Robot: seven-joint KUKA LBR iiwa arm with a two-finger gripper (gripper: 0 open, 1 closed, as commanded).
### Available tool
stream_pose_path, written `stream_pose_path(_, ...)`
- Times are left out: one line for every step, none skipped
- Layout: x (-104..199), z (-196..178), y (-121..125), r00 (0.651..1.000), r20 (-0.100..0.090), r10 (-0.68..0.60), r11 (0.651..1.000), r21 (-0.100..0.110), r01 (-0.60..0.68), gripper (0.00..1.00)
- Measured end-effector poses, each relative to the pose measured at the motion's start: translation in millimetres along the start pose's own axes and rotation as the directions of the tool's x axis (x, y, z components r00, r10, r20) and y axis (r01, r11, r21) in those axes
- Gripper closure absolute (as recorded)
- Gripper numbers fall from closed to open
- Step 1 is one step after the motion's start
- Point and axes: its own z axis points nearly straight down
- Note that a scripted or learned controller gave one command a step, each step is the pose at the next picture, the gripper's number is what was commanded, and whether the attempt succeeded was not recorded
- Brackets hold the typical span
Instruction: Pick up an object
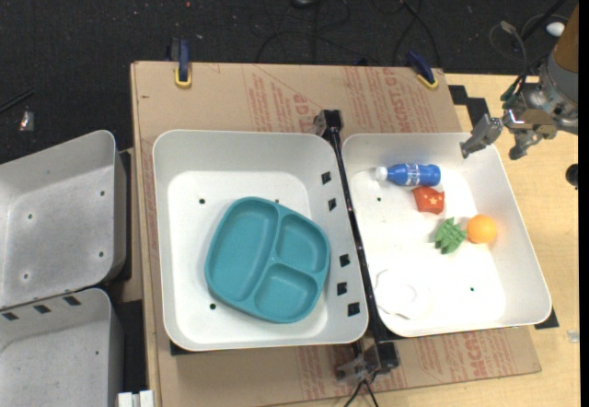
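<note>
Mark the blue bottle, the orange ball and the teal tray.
blue bottle (413, 175), camera view, middle of its blue body, right bin.
orange ball (481, 229), camera view, centre of the ball, right bin.
teal tray (267, 259), camera view, ridge between its compartments, left bin.

Both white bins (253, 156) look like smooth matt plastic, the teal divided plate (267, 260) a slightly glossy plastic, on a surface (258, 97) of raw brown cardboard, printed red.
</note>
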Motion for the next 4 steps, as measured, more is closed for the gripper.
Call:
stream_pose_path(6, 56, -9, 1.000, -0.001, 0.002, 1.000, 0.001, -0.002, 0.00)
stream_pose_path(7, 103, -1, 1.000, -0.001, -0.001, 1.000, 0.001, 0.001, 0.00)
stream_pose_path(7, 89, 0, 1.000, 0.001, -0.003, 1.000, -0.005, 0.003, 1.00)
stream_pose_path(10, 46, 2, 1.000, 0.002, -0.001, 1.000, -0.009, 0.001, 1.00)
